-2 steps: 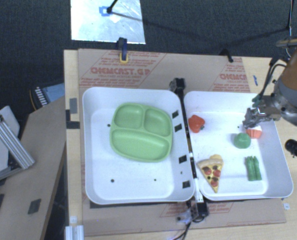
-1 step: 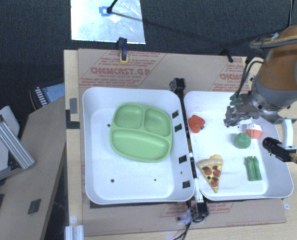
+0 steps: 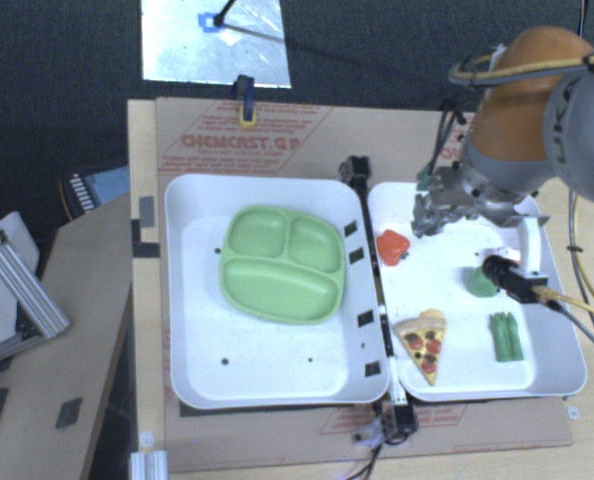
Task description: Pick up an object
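— Cardboard sheeting is laid under two white bins; what has been achieved so far?

— Nothing is seen lifted. The gripper is held low over the right bin, and whether it is parted or closed cannot be told.

— Where are the candidates?

— A red toy lies just beside the gripper, toward the divider. A pizza slice and a green ridged piece rest well nearer the camera. A green divided plate sits in the left bin, across the divider.

— So the grasp and lift are judged outstanding.
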`<control>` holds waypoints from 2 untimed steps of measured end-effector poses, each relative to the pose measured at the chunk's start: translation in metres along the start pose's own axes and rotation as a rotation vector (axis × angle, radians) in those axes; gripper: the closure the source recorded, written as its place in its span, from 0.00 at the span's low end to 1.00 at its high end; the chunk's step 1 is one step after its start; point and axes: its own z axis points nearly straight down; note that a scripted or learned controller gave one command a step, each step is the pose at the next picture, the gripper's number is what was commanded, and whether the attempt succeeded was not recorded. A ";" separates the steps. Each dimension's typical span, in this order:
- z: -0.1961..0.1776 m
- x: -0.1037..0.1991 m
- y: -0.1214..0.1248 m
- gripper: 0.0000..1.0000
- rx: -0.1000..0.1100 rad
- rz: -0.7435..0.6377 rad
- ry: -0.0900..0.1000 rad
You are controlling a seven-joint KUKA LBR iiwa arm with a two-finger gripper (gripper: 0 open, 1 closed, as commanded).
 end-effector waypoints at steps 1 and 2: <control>0.000 0.041 0.018 1.00 0.001 0.001 0.000; 0.014 0.090 0.034 1.00 0.002 0.002 0.000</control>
